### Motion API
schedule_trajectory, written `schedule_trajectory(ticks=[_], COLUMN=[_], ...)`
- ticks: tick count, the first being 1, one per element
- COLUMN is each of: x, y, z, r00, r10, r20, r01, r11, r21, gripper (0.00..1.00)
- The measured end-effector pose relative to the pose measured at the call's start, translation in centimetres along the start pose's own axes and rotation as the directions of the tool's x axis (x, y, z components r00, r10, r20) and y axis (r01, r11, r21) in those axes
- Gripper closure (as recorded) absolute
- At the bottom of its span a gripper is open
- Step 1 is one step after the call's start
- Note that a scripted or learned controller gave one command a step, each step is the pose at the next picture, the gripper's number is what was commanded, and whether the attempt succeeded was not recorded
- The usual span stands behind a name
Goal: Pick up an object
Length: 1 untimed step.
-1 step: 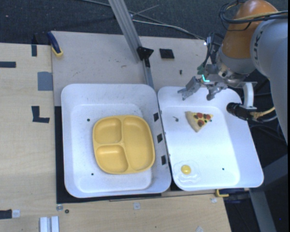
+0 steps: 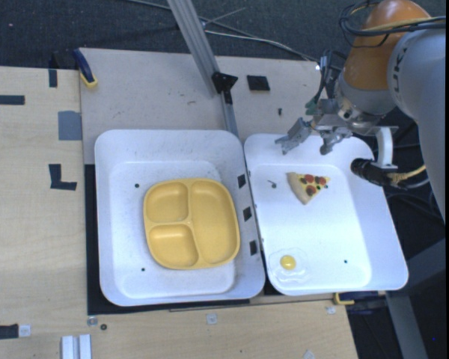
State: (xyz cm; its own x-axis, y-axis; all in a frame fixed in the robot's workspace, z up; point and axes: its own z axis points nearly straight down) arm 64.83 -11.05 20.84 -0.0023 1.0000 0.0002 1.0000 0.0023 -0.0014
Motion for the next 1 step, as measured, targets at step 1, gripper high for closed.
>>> schedule_trajectory(ticks=[1], x=[0.07], y=[-0.31], z=[6.5], r00=[1.0], r10=[0.001], r20=[0.001], r01=[-0.001], r11=[1.0], r21=[0.006], gripper=[0.0])
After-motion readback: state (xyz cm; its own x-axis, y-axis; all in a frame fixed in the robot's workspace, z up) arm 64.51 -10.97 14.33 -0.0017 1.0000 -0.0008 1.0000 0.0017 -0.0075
